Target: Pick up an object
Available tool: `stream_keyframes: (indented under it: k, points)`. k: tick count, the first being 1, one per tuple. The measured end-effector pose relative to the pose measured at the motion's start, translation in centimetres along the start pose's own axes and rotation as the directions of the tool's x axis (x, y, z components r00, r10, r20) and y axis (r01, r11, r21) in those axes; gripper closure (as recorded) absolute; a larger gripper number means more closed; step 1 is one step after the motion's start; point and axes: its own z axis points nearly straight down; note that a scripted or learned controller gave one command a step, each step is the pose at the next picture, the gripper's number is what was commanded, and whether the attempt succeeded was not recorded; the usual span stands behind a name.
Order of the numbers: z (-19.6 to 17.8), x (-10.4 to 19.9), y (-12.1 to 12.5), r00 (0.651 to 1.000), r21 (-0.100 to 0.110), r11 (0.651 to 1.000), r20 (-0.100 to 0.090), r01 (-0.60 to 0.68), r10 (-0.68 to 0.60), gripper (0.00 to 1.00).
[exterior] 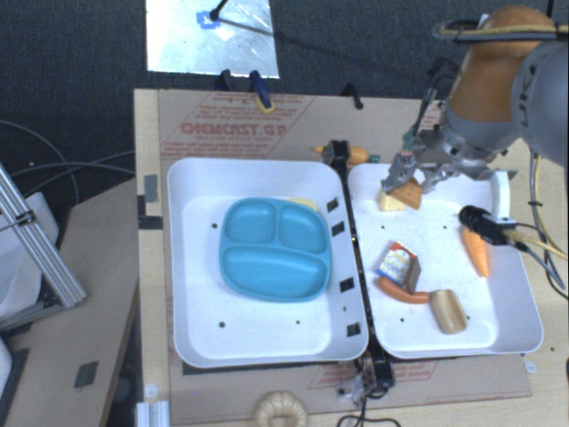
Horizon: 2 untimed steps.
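Bun (447, 310) at right bin's (524, 327) front | wedge (400, 197) at its far-left corner, under gripper (411, 174) | jaws' state: cannot tell | advice: centre over wedge, descend straight, close gently, lift slowly.

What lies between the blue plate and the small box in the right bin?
In the camera view, between the blue plate and the small box runs the black-clipped divider where the two bins' walls meet, plus bare white bin floor on each side.
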Motion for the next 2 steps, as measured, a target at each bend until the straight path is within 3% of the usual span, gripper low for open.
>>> stream_keyframes:
  k: [1, 2]
  points:
    - [1.6, -0.2, -0.1, 1.0, 0.0, 1.0, 0.002, -0.006, 0.006, 1.0]
    - [-0.1, -1.5, -0.4, 1.0, -0.002, 1.0, 0.001, -0.007, 0.007, 1.0]
